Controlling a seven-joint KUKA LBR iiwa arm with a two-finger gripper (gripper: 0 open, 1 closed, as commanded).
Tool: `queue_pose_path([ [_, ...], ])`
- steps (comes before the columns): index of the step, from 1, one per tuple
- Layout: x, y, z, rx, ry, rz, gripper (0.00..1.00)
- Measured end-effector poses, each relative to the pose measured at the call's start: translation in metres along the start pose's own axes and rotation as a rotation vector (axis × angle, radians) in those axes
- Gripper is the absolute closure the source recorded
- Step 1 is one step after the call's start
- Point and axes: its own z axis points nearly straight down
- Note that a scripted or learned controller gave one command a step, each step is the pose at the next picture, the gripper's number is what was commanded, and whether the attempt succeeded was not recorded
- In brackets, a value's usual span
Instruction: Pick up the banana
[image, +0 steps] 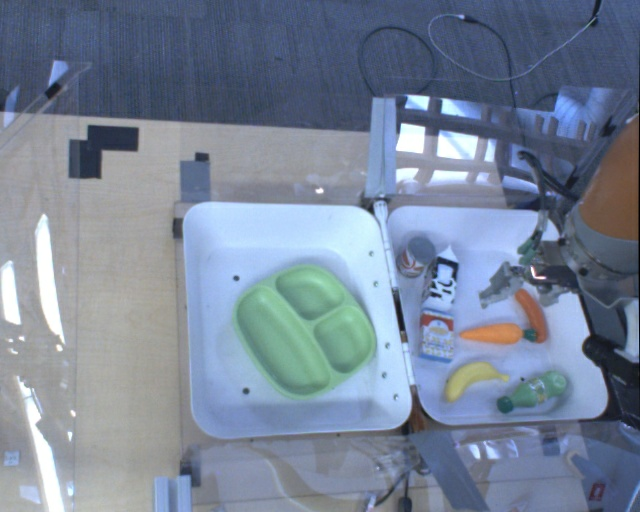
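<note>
The yellow banana (474, 379) lies near the front of the right bin (480, 222), between the green bottle (534, 392) and the milk carton (439, 318). An orange carrot (492, 334) lies just behind it. The gripper (515, 277) hangs over the right side of this bin with its 2 fingers spread apart, holding nothing. The left bin (270, 225) holds a green tray (304, 328).

Yellow banana (475, 379), curved, lying flat on the right bin's floor near its front edge
</note>
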Motion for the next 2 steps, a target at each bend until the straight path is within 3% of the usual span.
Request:
queue_pose_path([
  [1, 0.019, -0.012, 0.14, 0.001, 0.001, -0.356, 0.0],
  [2, 0.012, -0.02, 0.161, -0.012, -0.001, -0.383, 0.0],
])
